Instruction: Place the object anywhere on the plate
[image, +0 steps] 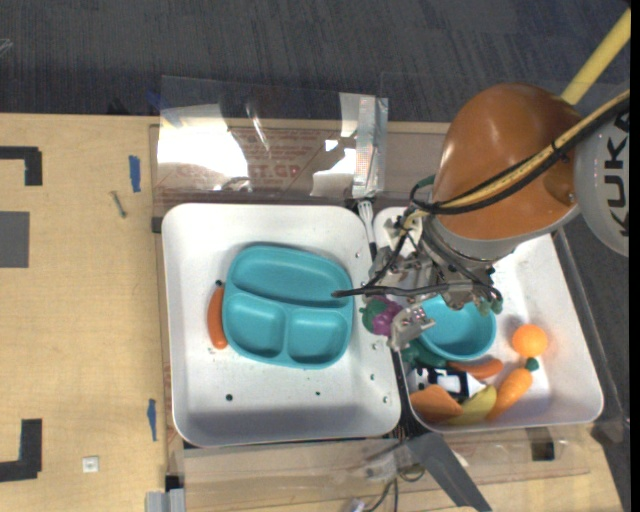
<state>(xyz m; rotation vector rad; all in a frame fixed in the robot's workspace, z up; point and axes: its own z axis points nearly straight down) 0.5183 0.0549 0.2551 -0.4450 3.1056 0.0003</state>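
A teal divided plate lies in the left bin, with nothing on its compartments. A small purple and green toy sits at the wall between the two bins, just right of the plate. My gripper hangs directly beside and partly over this toy, under the orange wrist band. Cables and the wrist hide the contact, so I cannot tell whether the toy is held.
An orange sausage lies against the plate's left edge. The right bin holds a teal bowl, an orange, a carrot, a banana piece and an orange slice.
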